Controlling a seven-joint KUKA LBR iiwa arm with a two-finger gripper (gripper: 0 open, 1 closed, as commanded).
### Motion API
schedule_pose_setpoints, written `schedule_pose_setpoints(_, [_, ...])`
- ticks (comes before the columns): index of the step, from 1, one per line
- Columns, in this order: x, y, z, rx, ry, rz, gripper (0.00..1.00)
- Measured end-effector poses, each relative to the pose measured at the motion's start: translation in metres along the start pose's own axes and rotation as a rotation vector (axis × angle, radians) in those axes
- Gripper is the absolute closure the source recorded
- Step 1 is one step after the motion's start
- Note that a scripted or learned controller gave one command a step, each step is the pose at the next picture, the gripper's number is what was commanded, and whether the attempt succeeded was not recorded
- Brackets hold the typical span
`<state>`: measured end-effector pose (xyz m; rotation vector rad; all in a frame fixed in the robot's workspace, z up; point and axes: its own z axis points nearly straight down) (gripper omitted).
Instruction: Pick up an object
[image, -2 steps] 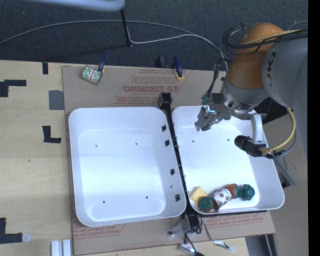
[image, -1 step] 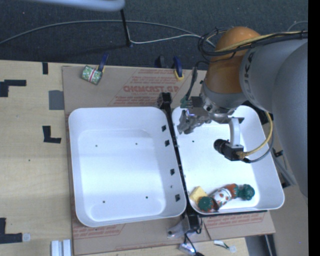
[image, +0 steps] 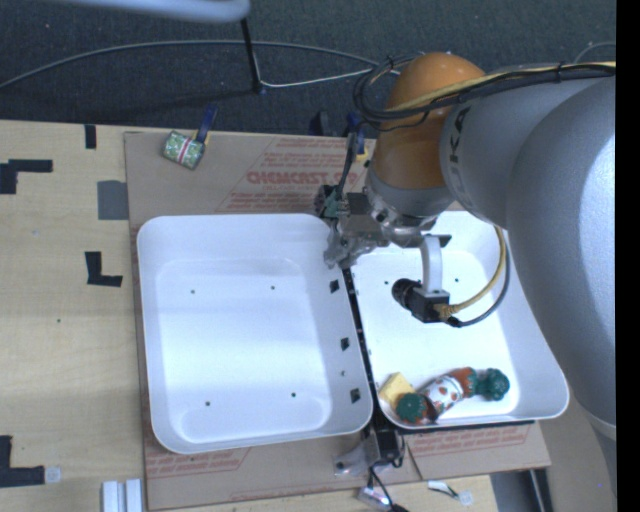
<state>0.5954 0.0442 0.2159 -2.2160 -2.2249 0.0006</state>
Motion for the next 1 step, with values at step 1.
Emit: schedule_pose_setpoints(1, [0.0545,0.0024,0.0072,0.0,0.0,-0.001,1.0])
